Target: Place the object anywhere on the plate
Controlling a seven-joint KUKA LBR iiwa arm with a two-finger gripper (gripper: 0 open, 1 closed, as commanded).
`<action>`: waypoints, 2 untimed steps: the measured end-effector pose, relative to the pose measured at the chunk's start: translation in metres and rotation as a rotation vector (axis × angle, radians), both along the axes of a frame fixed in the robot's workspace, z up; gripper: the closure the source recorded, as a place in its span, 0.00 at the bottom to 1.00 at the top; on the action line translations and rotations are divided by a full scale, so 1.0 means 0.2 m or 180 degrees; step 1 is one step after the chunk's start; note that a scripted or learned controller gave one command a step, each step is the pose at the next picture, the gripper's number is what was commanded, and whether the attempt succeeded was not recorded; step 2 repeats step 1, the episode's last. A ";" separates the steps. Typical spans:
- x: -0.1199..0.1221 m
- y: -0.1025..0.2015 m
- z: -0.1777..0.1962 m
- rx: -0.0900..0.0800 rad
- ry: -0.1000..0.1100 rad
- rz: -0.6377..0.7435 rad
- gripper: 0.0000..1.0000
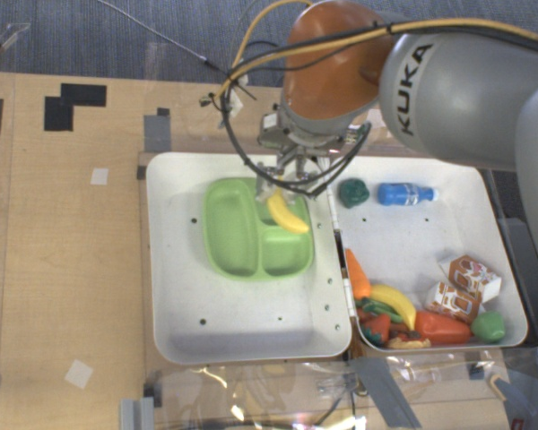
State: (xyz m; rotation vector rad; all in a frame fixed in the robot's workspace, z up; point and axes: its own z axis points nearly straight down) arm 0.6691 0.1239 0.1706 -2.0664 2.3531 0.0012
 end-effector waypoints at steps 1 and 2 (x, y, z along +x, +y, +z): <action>0.00 -0.01 0.01 -0.0002 -0.0007 -0.0012 0.00; 0.00 -0.01 0.01 -0.0002 -0.0007 -0.0012 0.00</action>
